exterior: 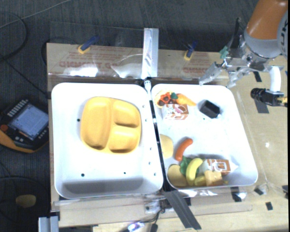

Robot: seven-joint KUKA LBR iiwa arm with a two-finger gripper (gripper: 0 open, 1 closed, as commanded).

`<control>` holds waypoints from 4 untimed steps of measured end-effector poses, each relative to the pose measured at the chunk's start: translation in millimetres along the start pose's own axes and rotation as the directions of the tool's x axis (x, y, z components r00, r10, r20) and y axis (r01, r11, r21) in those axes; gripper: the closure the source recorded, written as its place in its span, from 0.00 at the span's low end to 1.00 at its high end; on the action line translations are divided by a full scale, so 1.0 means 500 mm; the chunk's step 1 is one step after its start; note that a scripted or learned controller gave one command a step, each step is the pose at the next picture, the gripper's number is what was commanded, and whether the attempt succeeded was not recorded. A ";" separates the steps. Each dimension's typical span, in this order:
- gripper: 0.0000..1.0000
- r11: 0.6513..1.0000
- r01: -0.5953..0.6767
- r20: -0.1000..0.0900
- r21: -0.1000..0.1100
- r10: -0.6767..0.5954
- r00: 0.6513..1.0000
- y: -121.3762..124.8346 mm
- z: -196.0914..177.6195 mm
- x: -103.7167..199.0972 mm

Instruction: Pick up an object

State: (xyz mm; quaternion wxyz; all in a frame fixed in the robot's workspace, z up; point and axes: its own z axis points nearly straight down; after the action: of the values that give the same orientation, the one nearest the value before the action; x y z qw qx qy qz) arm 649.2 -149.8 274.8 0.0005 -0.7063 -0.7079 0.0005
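Yellow tray (110, 124) in left bin (67, 178); toy foods (195, 168) in right bin (239, 129).

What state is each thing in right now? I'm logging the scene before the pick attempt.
End effector: raised beyond the right bin's far rim, holding nothing that can be seen.
Yellow divided tray: lying flat in the left bin.
Black block: resting alone on the right bin's floor.
Orange sausage: lying free, mid-bin.
Banana: in the pile at the near edge.
Small carton: lying flat near the divider.
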 end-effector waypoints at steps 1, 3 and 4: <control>0.00 0.988 0.151 0.000 0.000 -0.151 0.988 -0.066 0.258 -0.001; 1.00 0.979 0.204 0.011 -0.024 -0.204 0.979 0.032 0.287 0.053; 1.00 0.990 0.141 0.002 -0.001 -0.141 0.990 0.039 0.121 0.097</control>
State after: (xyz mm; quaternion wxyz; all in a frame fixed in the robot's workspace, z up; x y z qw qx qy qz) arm 668.7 -101.1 214.5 -0.0006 -0.6544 -0.7561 0.0007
